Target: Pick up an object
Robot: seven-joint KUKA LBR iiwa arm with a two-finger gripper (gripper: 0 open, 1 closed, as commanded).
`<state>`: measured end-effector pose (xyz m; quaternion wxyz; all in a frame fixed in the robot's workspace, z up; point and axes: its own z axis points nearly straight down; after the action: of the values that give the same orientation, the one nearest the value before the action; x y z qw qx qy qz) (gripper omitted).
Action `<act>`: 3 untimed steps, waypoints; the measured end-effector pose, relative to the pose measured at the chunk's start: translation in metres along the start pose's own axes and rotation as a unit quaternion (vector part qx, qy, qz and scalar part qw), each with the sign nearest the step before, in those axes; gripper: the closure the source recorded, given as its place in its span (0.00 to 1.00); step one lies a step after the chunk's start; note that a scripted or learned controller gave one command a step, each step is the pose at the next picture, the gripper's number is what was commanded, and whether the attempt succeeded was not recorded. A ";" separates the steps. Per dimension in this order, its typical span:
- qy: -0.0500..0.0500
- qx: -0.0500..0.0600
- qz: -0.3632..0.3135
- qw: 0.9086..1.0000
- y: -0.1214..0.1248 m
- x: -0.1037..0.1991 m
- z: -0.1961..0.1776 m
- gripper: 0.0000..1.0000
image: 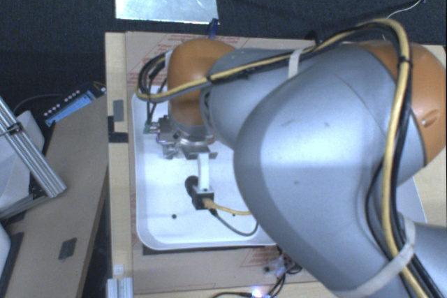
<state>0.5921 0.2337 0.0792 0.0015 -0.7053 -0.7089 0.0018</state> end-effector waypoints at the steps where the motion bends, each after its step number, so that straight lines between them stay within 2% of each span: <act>1: 0.000 -0.004 0.005 1.000 -0.008 -0.075 -0.097 1.00; 2: 0.002 -0.004 -0.002 1.000 0.022 0.005 -0.055 1.00; 3: 0.001 -0.004 0.001 1.000 0.030 0.000 -0.105 1.00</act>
<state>0.6226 0.2344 0.1837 -0.0007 -0.7057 -0.7085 -0.0020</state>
